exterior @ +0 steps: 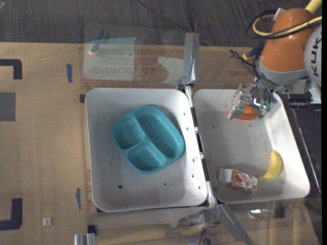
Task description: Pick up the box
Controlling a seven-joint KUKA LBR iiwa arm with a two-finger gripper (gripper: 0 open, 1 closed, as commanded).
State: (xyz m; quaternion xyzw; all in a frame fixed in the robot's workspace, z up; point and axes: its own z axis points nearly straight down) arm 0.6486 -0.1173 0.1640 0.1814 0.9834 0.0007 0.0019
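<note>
Two white bins: one teal plate, one box, one banana.

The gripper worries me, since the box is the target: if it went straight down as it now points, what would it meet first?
Probably the orange object just beneath the gripper, then the right bin's floor. The box lies apart, at the near edge; depth is uncertain.

Gripper over right bin far corner; box near front; teal plate left bin.
</note>
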